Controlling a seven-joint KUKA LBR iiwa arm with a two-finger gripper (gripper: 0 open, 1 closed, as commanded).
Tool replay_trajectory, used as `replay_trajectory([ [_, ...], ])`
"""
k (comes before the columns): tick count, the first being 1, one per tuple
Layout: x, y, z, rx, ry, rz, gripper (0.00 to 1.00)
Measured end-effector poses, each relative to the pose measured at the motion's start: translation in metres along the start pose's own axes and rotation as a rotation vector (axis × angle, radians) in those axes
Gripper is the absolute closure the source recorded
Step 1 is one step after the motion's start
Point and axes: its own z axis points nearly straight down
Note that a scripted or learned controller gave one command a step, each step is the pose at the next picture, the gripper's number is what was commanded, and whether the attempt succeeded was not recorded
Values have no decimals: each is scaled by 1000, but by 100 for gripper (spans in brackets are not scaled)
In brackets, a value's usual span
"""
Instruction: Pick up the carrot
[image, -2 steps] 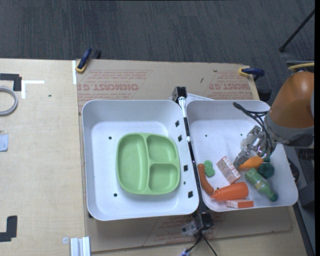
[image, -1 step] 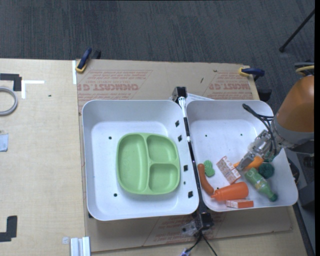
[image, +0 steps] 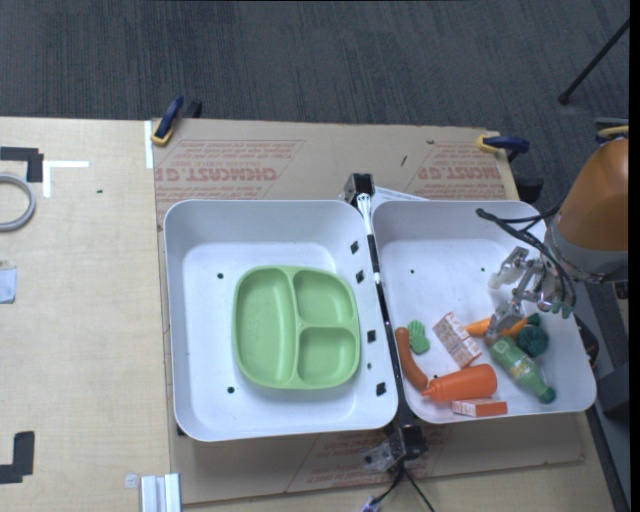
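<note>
- While the carrot (image: 463, 383) lies near the right bin's (image: 440, 235) near edge, long axis roughly along that edge, it sits on the near side of the tool (image: 522, 290).
- Farther back, the tool hovers over the bin's right part; I cannot tell its state.

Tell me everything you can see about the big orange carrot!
The carrot is a chunky orange toy, smooth like plastic, wider at its right end and narrowing toward the left. It lies almost flat near the front of the right bin, tilted a little. Its narrow end meets the lower end of a red-orange sausage, and a small orange and white box sits just below it. A green bottle lies to its right. The gripper is farther up and right, not on the carrot.
</note>
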Motion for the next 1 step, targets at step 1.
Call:
replay_trajectory([
  [1, -8, 7, 0, 0, 0, -140, 0],
])
